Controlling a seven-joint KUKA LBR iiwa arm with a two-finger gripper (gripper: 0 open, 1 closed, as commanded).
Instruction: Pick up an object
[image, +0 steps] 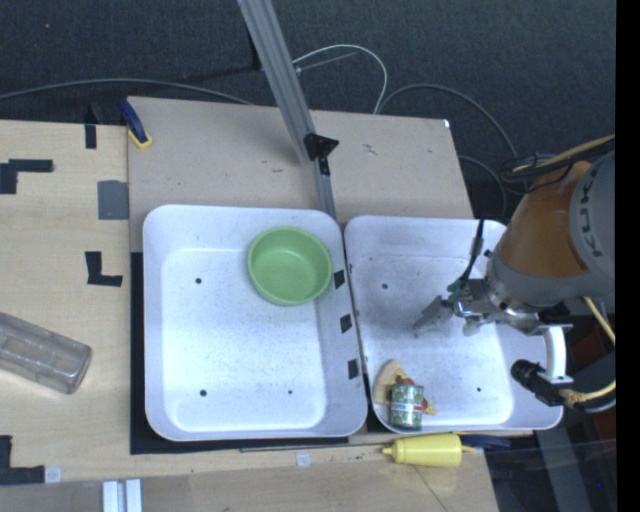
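A light green bowl (290, 265) sits upright in the left bin (180, 400), near its back right corner. In the right bin (480, 400) a small can with a green label (406, 404) rests at the front left corner, with a yellowish and red scrap (388, 375) touching it. My gripper (434, 315) hangs low over the middle of the right bin, pointing left. It is well behind the can and to the right of the bowl, and I see nothing in it. The grey wrist with its orange band (545, 240) comes in from the right.
A yellow squeeze bottle (428, 451) lies on the bench just in front of the right bin. A clear plastic cylinder (40, 355) lies at far left. A slanted metal pole (285, 85) ends at the bins' back edge. Cables (420, 95) trail behind.
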